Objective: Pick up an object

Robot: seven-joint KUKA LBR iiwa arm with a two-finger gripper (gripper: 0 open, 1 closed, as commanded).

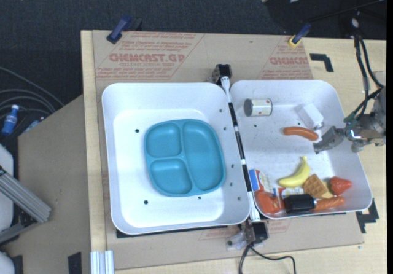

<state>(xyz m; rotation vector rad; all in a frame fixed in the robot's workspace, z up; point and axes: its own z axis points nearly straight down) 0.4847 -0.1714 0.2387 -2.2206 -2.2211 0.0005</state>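
The right bin [331, 91] holds several small objects. An orange sausage [300, 133] lies near its middle, with a white block [309, 114] just behind it and a small silver can [258, 107] on its side at the back left. Along the front lie a yellow banana [295, 173], a tan waffle piece [315, 186], a red tomato-like piece [341, 185], a black object [299, 203] and a red-and-white packet [264, 193]. My gripper [344, 136] hangs low over the bin's right side, just right of the sausage, with nothing seen in it.
The left bin [116, 113] holds a blue divided plate [183, 156]. Both bins rest on a cardboard sheet [153, 54] on the bench. Cables [363, 70] hang near the arm at the right edge. Blue and yellow clips sit at the board's back.
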